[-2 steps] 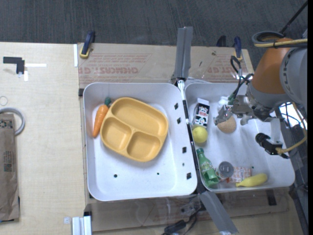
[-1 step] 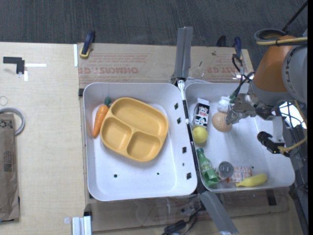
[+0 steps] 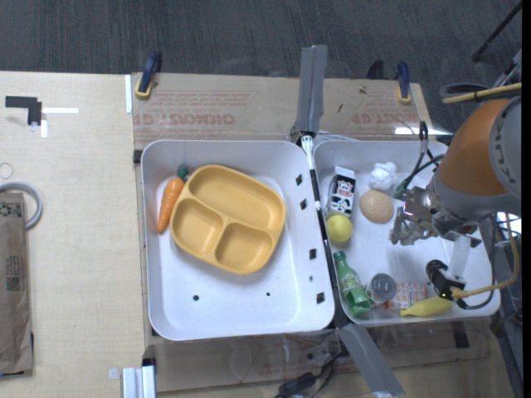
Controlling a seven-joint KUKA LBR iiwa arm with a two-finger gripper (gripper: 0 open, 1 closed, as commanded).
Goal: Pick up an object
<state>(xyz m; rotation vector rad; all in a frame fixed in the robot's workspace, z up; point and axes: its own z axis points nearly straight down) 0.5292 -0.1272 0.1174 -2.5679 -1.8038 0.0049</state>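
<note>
Two white bins [image 3: 158,247] hold one yellow divided plate [image 3: 228,218], one carrot [image 3: 169,203], one lemon [image 3: 338,228], one green bottle [image 3: 350,287], one banana [image 3: 427,307], one small carton [image 3: 342,192] and one tan ball [image 3: 376,206].

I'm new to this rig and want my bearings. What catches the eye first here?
The yellow tray lies in the left bin, with a carrot against its left edge. The gripper hangs over the right bin, near a lemon, a green bottle and a banana.
</note>
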